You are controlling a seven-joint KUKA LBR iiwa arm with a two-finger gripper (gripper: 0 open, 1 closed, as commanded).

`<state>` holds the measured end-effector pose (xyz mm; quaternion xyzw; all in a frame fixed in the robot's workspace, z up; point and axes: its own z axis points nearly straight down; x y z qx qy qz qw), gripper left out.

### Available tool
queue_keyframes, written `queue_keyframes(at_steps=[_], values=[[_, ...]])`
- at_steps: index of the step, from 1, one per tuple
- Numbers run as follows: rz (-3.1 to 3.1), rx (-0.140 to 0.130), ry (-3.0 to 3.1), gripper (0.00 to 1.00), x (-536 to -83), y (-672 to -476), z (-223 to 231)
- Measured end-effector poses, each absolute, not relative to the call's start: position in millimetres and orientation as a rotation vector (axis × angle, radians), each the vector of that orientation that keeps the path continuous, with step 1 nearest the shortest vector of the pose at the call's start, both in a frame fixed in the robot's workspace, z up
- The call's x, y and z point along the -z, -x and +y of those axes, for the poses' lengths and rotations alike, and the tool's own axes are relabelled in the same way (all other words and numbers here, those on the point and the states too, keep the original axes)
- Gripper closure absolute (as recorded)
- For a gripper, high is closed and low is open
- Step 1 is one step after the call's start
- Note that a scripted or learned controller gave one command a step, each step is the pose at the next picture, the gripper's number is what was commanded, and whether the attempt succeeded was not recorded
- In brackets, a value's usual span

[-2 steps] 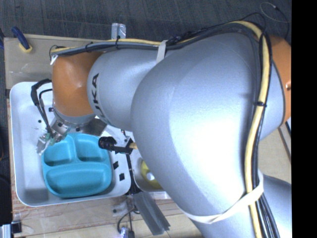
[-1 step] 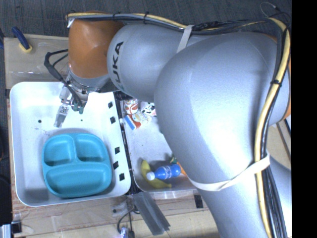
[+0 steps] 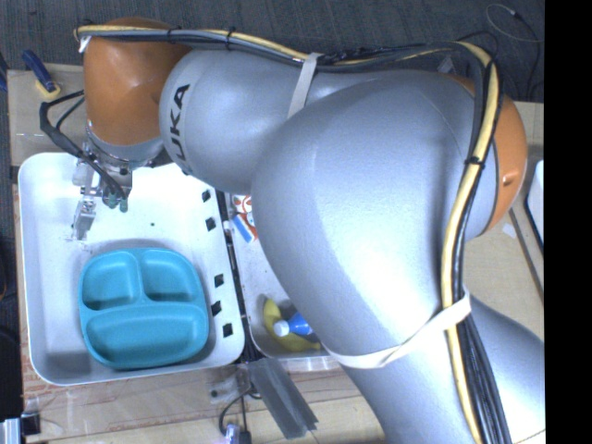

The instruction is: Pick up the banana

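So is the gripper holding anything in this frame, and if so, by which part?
Nothing shows between its fingers. The gripper hangs over the left bin, above the blue tray; the banana lies in the right bin.

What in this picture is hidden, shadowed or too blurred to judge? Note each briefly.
Camera view: the arm hides most of the right bin, so only part of the banana shows; the tray casts a soft shadow in the left bin; the gripper is small and blurred.
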<state>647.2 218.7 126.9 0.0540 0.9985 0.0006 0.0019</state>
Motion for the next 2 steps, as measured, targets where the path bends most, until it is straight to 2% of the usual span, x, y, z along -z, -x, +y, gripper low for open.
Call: queue_keyframes(at_steps=[1, 2], values=[[3.134, 0.001, -0.128, 0.00, -254.3, -634.9, 111.9], [3.139, -0.001, 0.007, 0.00, -112.3, -643.0, 157.8]])
